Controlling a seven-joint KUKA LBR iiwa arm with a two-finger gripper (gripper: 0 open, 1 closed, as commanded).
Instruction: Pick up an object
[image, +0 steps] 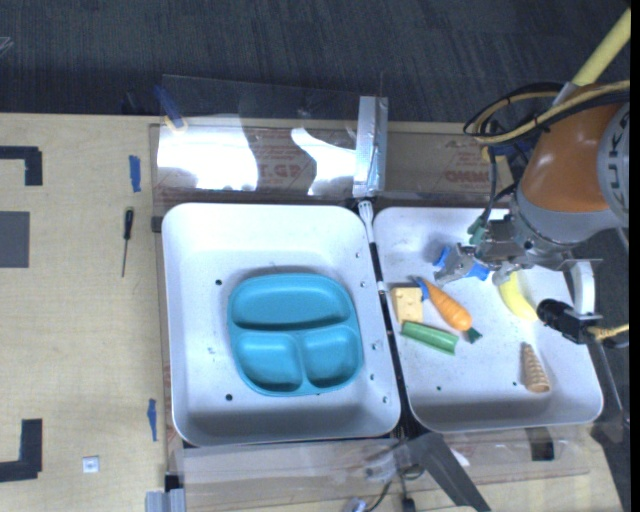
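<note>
My gripper hangs low over the back middle of the right bin, reaching in from the right. Small blue pieces show right at its tip; whether they lie between the jaws is unclear. Just in front of the tip an orange carrot lies at a slant. A yellow cheese block sits to the carrot's left and a green stick below it. A yellow banana lies to the right of the gripper, partly under the wrist. A tan waffle cone rests near the bin's front right.
The left bin holds a blue divided plate. A ridge separates the two bins. A clear panel stands behind the bins, and yellow cables loop above the arm at the upper right.
</note>
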